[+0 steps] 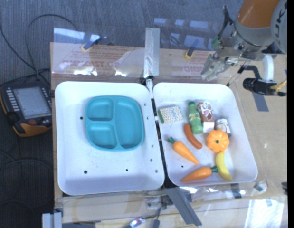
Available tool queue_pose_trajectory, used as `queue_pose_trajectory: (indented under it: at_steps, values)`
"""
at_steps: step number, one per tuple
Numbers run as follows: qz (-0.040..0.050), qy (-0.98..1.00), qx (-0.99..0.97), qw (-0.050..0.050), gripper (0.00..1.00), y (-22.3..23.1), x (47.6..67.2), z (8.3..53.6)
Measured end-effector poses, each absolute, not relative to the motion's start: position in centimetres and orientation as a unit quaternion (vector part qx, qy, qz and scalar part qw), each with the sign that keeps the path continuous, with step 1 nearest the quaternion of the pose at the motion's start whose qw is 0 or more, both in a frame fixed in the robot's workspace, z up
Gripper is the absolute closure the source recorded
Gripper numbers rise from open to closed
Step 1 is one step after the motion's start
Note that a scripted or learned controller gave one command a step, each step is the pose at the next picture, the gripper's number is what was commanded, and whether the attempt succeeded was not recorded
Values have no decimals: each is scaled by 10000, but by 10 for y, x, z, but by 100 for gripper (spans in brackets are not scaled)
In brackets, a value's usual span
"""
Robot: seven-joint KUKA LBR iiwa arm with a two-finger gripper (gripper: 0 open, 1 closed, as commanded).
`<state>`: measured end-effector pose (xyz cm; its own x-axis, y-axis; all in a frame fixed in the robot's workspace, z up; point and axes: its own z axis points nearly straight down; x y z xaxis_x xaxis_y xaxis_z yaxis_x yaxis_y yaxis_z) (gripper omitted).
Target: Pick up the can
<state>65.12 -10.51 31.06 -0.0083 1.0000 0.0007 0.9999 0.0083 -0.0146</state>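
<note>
The can [223,126] is small, with a silver top and a red and white label. It lies in the right bin [241,122] near the right wall, touching the orange pumpkin [218,140] just in front of it. My gripper [212,71] hangs over the bench behind the right bin's far rim. It is well away from the can, up and slightly left of it in the view, and nothing is in it.
The right bin also holds a green bottle [194,118], a brown carton [205,111], a speckled pad [169,114], a red-orange pepper [193,136], two carrots [185,151] [197,174] and a banana [223,166]. A blue divided plate [113,122] lies in the left bin [71,146].
</note>
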Motion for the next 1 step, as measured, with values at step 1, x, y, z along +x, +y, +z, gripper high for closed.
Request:
queue_pose_trajectory:
  at_steps: [1]
  values:
    - [59,-7103,-7038,64,100,-105,652,318]
